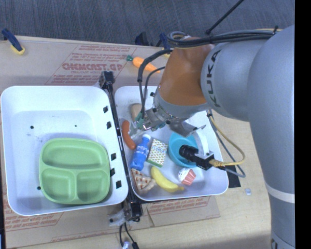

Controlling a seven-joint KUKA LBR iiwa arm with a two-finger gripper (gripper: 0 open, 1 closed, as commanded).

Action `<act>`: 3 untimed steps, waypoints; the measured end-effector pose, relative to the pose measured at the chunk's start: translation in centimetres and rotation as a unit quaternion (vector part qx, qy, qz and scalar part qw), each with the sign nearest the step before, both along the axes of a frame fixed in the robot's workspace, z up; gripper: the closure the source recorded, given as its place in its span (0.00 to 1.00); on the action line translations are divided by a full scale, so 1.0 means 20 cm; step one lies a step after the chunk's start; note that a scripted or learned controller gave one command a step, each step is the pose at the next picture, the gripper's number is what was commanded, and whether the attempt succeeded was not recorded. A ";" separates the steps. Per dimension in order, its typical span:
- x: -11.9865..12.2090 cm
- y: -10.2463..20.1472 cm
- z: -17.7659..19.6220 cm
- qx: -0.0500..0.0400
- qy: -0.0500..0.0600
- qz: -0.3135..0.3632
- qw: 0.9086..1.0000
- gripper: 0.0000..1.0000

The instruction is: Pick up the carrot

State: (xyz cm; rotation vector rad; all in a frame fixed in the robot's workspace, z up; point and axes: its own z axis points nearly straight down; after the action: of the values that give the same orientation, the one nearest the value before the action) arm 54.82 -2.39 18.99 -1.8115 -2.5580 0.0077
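Your right bin [213,187] crowded, bottle [140,152], packet [157,152], banana [165,181] and blue cup [179,148] packed close beside the carrot [127,134], left bin [36,108] roomy behind the green tray [75,170]

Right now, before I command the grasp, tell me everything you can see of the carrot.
The carrot is a small orange-red piece, smooth and glossy like plastic. It lies flat in the right bin, hard against that bin's left wall, long axis running roughly up-down in the view. Its lower end sits beside the blue bottle; whether they touch is unclear. The gripper hangs just to its upper right, partly overlapping its top end, so that tip is hidden.
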 end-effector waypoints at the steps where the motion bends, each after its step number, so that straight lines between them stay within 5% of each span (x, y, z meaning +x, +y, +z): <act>1: 0.03 -0.34 0.00 -0.003 0.001 -0.188 0.982 1.00; 2: -0.21 0.02 -0.01 -0.003 0.005 -0.293 0.956 1.00; 3: -0.37 0.42 -0.01 -0.005 0.006 -0.408 0.913 1.00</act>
State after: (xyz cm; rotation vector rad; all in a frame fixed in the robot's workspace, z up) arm 47.49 6.08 18.79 -2.6937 -1.5922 0.0264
